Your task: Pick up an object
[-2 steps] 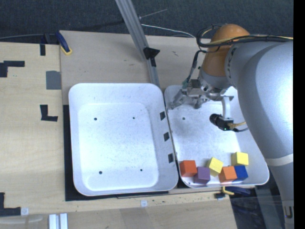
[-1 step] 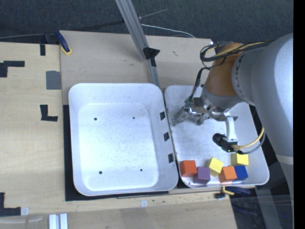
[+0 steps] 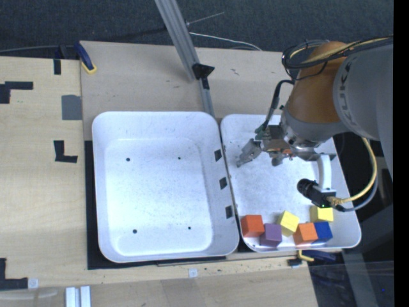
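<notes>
Your claw (image 3: 259, 153) hangs spread and empty over the right bin (image 3: 255, 128), well apart from the blocks along its near wall, so drop squarely over the orange block (image 3: 252, 224).

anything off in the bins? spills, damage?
Nothing spilled or damaged. The blocks, orange, purple and yellow among them, crowd the right bin's near edge, while the gripper hangs over bare floor farther back.

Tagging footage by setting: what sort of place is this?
Likely a robotics lab test bench: an arm over two white bins, small coloured blocks, tape marks on the bench.
</notes>
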Controlling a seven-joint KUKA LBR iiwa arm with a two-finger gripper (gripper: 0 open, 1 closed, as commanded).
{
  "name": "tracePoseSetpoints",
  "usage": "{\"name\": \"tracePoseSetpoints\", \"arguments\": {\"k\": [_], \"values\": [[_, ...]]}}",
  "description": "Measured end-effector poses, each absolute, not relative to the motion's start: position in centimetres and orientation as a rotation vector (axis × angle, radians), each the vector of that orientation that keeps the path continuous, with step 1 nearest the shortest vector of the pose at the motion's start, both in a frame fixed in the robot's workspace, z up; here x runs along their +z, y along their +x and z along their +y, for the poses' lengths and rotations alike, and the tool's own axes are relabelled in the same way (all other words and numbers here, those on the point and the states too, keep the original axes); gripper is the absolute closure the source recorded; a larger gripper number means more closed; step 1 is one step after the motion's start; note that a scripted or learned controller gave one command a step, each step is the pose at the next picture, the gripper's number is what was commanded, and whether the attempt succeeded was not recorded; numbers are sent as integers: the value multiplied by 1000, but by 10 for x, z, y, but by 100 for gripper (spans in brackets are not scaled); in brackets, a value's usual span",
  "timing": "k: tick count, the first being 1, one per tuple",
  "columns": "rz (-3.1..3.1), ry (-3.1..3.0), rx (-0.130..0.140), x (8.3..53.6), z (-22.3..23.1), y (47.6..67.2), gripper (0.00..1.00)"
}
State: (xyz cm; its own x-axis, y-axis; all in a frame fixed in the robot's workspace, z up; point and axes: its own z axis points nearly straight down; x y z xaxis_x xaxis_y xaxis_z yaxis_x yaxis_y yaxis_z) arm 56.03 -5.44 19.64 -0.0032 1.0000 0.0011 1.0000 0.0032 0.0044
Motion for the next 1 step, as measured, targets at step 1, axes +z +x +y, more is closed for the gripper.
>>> {"name": "tracePoseSetpoints", "arguments": {"k": [1], "values": [[2233,2217,-1,191,8,550,0]]}}
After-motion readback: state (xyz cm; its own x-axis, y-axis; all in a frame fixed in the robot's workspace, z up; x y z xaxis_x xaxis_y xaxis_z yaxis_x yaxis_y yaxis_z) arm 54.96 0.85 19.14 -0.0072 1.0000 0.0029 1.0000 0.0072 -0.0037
